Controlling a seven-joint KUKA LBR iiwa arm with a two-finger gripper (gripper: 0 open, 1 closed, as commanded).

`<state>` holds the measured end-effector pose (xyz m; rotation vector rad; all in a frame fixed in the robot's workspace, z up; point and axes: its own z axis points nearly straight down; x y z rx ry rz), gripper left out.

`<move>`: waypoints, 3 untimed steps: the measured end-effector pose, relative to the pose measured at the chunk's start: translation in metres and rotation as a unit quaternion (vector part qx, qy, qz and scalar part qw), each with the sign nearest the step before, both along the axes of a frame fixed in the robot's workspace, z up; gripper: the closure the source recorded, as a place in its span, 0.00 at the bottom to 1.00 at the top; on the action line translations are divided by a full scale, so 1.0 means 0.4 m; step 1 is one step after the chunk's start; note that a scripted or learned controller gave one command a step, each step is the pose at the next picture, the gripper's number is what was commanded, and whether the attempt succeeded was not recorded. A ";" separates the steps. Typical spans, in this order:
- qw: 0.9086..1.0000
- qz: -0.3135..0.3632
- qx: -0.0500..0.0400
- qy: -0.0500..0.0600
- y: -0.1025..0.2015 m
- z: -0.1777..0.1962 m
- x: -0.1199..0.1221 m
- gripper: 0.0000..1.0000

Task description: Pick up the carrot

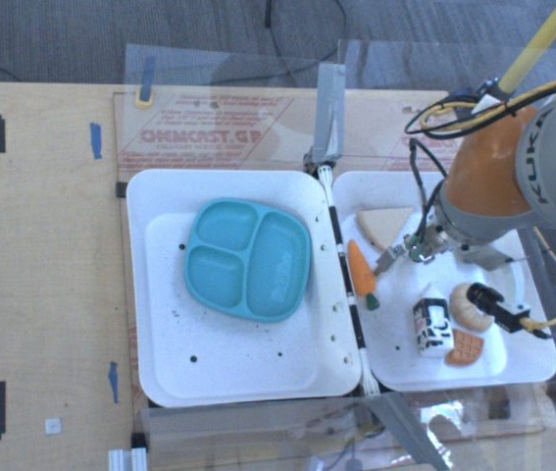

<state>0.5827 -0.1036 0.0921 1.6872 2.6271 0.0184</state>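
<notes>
The carrot [360, 269] is orange with a dark green end and lies in the right bin [523, 366], along that bin's left wall. My gripper [398, 254] hangs low over the right bin, just to the right of the carrot's upper half and close to it. Nothing can be seen held in it. The orange and grey wrist rises behind it toward the right.
A pale bread wedge [385, 226] lies just above the gripper. A black-and-white cup [433, 326], a doughnut [470, 305] and a waffle piece [464, 347] sit at the bin's lower right. A teal divided plate [248, 260] lies in the left bin [160, 361].
</notes>
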 end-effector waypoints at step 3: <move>0.996 0.088 -0.003 -0.001 0.002 0.000 -0.199 1.00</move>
